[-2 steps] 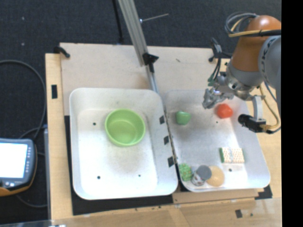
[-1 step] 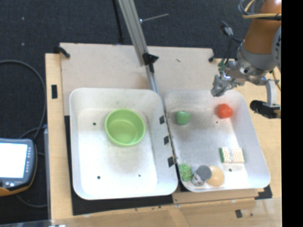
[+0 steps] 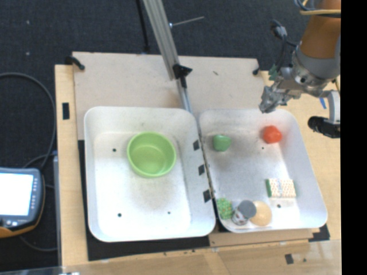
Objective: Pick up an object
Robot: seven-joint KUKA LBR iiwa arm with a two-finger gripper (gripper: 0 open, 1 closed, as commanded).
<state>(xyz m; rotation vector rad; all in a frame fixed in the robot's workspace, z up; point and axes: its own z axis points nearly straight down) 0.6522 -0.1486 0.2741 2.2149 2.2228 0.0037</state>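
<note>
My gripper (image 3: 268,106) hangs over the far edge of the right bin (image 3: 312,182), just above and slightly left of an orange-red ball (image 3: 272,134). Nothing shows between its fingers. A small green object (image 3: 222,142) lies near the bin's left wall. A patterned white and yellow block (image 3: 280,187) rests toward the right side. At the near edge sit a green knobbly piece (image 3: 225,208), a grey round object (image 3: 246,210) and a pale yellow ball (image 3: 262,213), close together.
The left bin (image 3: 103,211) holds a light green bowl (image 3: 151,153). A slanted metal pole (image 3: 166,39) rises from the back between the bins. A screen device (image 3: 17,199) lies off the bench at the left.
</note>
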